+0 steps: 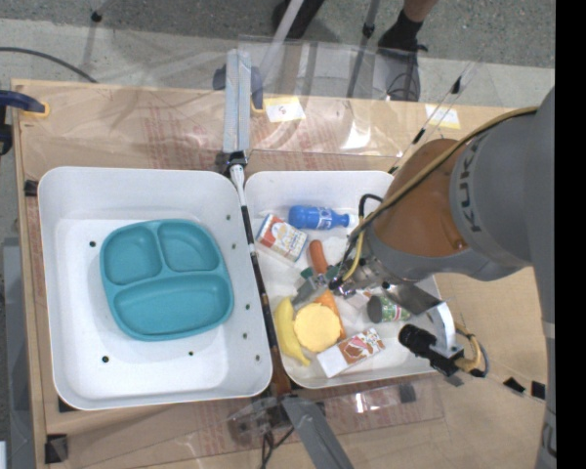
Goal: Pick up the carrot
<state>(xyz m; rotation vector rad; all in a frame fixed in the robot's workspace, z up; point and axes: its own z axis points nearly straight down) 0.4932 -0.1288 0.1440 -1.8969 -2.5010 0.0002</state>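
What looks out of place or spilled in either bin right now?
Nothing stands out. The teal plate lies flat in the left bin. The right bin is crowded: bottle, small carton, banana and carrot lie jumbled under the pincer, all inside the walls.

Bright, even light; slight softness

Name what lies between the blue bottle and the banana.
Camera view: a small carton and a sausage lie between the bottle and the banana.

The grey arm [488,193] reaches in from the right; its gripper [322,288] points down-left, hanging low.
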